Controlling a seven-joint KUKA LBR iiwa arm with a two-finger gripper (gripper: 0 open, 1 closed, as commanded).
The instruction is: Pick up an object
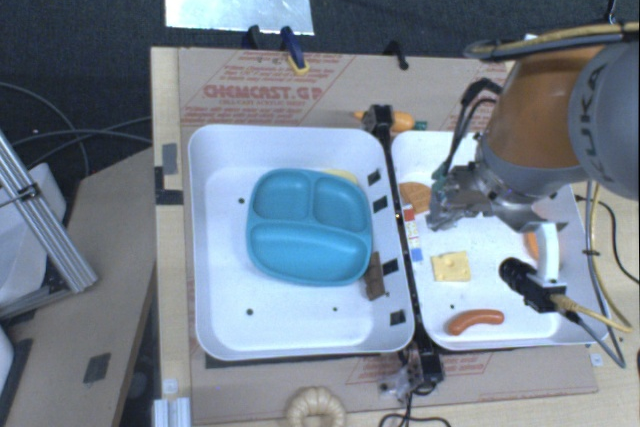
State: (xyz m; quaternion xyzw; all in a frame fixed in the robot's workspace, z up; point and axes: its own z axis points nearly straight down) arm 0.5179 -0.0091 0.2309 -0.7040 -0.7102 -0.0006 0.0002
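Trouble is likeliest at the grasp itself. My gripper [448, 205] hangs low in the right bin [560, 330], at about ten o'clock of it, and I cannot tell whether it is clenched or released, nor whether anything sits in it. Candidates lie close: a round brown piece [414, 196] just at nine o'clock of my gripper, near the divider [398, 215]; a cheese slice [450, 267] at six o'clock; a sausage [474, 320] farther toward six. Cheese is flat, so I judge my tips could skid over it. Brown piece hugs the wall, so a descent there may strike the divider. The left bin [220, 245] holds a blue tray [308, 227], well apart.
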